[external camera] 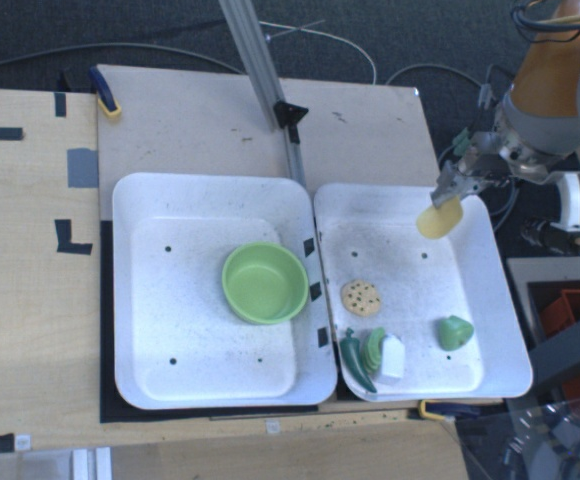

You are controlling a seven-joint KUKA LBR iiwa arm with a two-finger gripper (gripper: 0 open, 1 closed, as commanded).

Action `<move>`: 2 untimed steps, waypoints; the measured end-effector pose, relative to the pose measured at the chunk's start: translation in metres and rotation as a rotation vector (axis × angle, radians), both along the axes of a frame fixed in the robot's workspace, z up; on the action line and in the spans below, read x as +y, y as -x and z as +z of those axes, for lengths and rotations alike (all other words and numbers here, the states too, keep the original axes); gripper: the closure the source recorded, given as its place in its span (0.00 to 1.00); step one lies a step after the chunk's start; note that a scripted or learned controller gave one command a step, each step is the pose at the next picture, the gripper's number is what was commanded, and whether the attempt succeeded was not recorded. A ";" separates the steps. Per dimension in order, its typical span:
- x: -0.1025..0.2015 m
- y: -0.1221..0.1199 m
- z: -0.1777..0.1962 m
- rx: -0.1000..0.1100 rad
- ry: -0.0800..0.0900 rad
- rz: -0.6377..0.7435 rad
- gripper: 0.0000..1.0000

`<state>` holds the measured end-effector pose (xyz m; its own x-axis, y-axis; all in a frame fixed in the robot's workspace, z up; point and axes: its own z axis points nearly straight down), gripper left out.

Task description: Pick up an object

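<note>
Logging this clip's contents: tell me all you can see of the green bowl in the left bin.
The green bowl is a round, light green dish, plastic by its look, with a smooth rim and a shallow hollow that holds nothing. It stands upright, mouth up, on the floor of the left bin, toward that bin's right side and a little below its middle. It touches only the bin floor; the bin's walls stand apart from it.
</note>
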<state>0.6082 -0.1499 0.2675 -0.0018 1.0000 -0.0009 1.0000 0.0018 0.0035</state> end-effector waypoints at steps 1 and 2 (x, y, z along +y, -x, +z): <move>0.046 0.013 -0.016 0.007 -0.002 0.003 1.00; 0.097 0.020 -0.013 0.006 -0.002 0.004 1.00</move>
<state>0.5884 -0.0527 0.2548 -0.0062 1.0000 0.0016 1.0000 0.0062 -0.0022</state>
